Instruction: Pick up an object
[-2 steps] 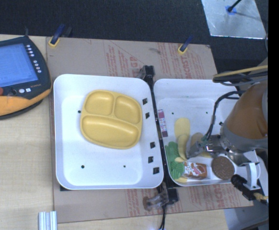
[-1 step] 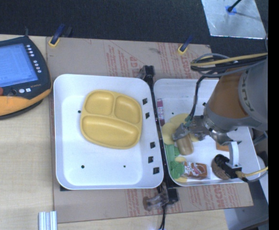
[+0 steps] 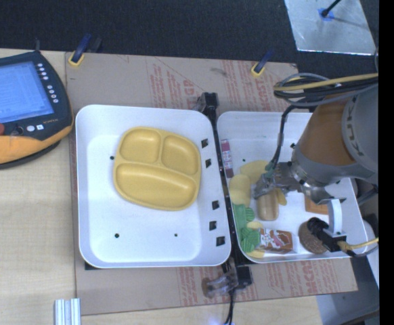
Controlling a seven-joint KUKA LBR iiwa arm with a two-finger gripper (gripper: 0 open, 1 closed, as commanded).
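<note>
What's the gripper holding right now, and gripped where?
Cannot be told. The gripper is low in the right bin, right over a tan bread-like piece among the toy food, but no grip shows.

Arm (image 3: 332, 141) reaches in — wrist bent down — from right.

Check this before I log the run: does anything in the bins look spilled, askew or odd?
Nothing looks spilled or damaged. The yellow three-compartment plastic plate sits right way up, slightly rotated, alone in the left white bin. The small food-like items lie jumbled in the right white bin, where the tool is low among them.
</note>
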